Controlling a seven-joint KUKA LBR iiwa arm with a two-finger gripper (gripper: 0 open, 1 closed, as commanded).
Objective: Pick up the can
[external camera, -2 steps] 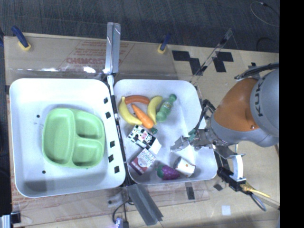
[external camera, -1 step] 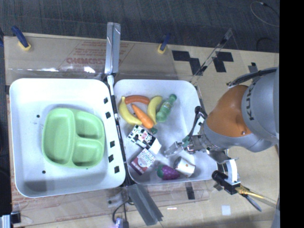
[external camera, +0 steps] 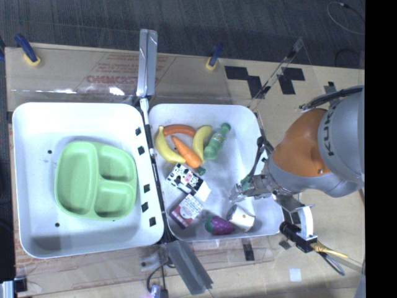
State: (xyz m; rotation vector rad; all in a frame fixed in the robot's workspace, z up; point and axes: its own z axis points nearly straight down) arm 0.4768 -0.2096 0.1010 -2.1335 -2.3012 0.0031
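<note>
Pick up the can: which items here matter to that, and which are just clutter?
Job: can, apparently the pale cylinder on its side; gripper close by it; right bin.
Lying about: bananas, carrot, green bottle, patterned box, dark red carton, purple toy fruit, green divided plate.

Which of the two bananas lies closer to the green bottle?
The right banana, curving beside the green bottle and almost touching it. The left banana sits beyond the carrot, near the bin's divider.
</note>
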